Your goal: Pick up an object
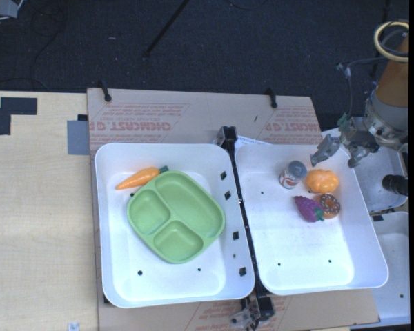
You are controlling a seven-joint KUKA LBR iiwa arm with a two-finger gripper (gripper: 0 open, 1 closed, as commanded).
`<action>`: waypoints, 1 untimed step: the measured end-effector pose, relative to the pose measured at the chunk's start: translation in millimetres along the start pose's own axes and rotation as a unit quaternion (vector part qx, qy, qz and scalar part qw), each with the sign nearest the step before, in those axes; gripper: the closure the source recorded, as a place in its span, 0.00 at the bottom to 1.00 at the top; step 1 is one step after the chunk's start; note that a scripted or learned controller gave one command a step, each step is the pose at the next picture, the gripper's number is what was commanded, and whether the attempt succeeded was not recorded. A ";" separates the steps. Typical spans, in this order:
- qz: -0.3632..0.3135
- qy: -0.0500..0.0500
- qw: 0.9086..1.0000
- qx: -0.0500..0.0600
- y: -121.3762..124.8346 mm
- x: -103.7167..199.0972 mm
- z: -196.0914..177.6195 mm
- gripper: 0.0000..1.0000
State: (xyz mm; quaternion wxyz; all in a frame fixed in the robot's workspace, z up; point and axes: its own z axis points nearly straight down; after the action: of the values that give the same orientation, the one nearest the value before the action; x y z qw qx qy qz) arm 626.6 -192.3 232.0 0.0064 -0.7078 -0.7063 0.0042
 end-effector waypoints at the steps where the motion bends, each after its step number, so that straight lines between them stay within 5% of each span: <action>1: -0.001 -0.002 1.000 -0.007 2.5 0.1 -8.5 0.00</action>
State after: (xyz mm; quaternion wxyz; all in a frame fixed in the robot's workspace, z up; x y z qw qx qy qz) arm 629.1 -192.3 240.4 0.0003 -0.7071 -0.7072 0.0003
